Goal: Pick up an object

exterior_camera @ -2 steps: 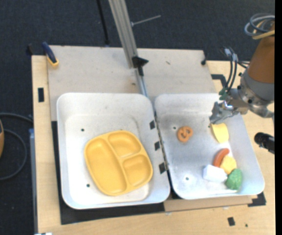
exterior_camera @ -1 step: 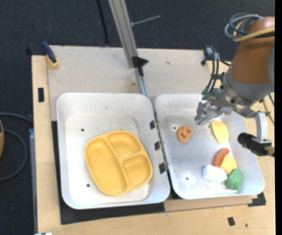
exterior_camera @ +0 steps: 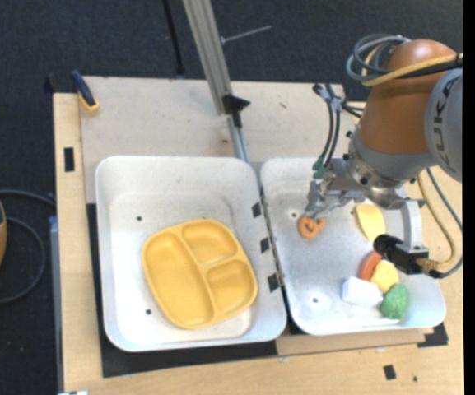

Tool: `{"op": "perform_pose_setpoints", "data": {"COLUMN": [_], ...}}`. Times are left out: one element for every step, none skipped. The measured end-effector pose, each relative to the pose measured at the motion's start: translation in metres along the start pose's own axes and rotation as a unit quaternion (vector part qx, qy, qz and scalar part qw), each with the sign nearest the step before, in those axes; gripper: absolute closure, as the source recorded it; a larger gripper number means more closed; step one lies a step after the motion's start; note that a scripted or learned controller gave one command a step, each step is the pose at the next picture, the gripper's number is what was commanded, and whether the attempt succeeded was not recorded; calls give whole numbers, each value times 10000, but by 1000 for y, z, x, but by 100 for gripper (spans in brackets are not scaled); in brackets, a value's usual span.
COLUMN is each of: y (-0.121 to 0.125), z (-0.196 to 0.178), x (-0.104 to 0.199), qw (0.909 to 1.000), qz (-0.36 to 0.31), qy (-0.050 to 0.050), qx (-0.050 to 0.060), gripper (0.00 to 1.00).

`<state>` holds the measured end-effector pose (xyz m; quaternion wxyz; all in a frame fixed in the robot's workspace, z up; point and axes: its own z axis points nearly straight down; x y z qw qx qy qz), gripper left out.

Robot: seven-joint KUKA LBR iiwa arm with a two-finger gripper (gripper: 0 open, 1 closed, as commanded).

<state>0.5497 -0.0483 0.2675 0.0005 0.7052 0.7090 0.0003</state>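
Gripper low over the right bin, directly above the small orange ring-shaped object. Object at the fingertips, on or just off the bin floor. Finger opening impossible to judge; grasp unconfirmed.

The arm hides part of the right bin — its far corner.

Even, bright overhead light, soft shadows, slightly grainy and soft-focused.
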Motion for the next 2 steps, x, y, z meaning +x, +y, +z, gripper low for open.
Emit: {"op": "perform_pose_setpoints", "data": {"y": [-4, -14], "z": [-2, 22], "x": [52, 102], "qw": [10000, 10000], "qz": [-13, -9], "qy": [10, 6], "qx": [-1, 11], "gripper": [100, 100]}}
